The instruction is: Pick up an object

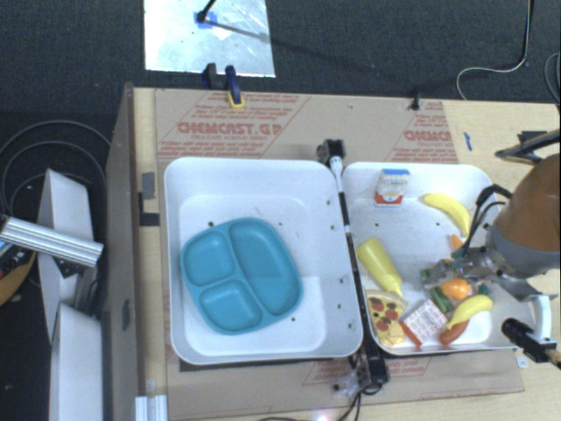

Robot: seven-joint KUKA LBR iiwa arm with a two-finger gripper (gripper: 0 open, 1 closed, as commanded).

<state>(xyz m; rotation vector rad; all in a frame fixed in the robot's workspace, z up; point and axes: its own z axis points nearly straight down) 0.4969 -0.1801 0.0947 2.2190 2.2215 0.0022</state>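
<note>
Pizza slice [383,310], pincer [458,273] over toys

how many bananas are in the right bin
2. One banana lies near the back of the right bin, by its far right corner. The other banana lies near the front, just below the gripper amid the pile; more could be hidden under the arm.
</note>
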